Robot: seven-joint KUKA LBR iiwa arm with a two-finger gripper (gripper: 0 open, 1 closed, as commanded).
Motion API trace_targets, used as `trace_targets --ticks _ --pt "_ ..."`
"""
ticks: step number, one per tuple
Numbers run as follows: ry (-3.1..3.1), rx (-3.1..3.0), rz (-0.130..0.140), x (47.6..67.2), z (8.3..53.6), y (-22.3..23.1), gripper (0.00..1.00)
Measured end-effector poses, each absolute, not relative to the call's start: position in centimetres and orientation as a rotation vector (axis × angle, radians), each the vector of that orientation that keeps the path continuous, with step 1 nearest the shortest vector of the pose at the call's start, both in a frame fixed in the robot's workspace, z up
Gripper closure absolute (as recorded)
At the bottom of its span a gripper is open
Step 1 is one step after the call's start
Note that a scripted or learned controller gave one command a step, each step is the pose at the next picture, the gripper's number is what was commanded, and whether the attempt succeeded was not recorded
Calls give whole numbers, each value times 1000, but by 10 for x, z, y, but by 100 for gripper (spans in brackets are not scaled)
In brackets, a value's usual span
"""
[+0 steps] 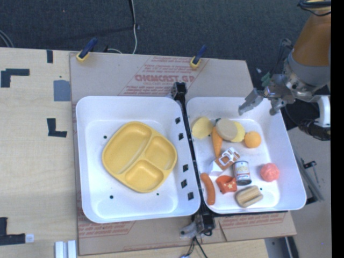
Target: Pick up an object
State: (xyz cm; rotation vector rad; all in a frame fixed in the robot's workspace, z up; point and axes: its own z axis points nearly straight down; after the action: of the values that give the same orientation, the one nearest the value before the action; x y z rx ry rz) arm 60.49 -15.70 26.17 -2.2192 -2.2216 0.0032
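Two white bins (pixel 91 144), one yellow tray (pixel 140 156)

Red printing on the cardboard sheet (pixel 156 79), at twelve o'clock from the bins, was too blurred to read.

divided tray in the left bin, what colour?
Yellow. The tray shows best in the camera view, lying in the left bin.

We get pretty even, bright overhead light here, with the white bins (pixel 86 144) nearly blown out and only faint shadows under the yellow tray (pixel 140 156). Focus is a bit soft overall, and the dark floor (pixel 215 15) looks grainy.
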Motion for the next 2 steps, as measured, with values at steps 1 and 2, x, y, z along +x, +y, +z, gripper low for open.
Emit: trace_targets --ticks 1,2 --pt "-2215 -2206 13 598 124 -104 0" --pt "-2221 -2219 5 608 82 -102 0"
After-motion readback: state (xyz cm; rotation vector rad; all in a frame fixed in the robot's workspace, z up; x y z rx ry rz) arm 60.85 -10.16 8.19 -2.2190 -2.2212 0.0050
